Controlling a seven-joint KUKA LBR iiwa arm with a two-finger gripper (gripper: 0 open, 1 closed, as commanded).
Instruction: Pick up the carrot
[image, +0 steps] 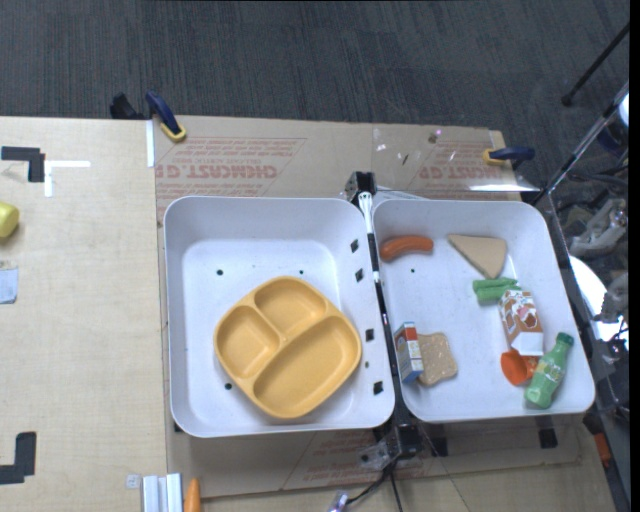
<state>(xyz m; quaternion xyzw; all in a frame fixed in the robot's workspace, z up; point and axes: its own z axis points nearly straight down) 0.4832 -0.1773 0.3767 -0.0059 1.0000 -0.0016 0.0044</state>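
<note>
Orange carrot (515, 368) beside green bottle (548, 372)

The tabletop (80, 330) is light wood. A flat brown cardboard sheet (260, 165) with red letters lies on it. Two blue clamps hold the sheet at the far edge, one on the left (165, 115) and one on the right (508, 155). Two white bins sit side by side on the sheet, touching in the middle. The left bin (190, 300) is beside the right bin (470, 400). A small yellow thing (6, 220) lies at the left edge of the wood. Black tape marks (24, 160) are stuck near the corners on the left.
</note>
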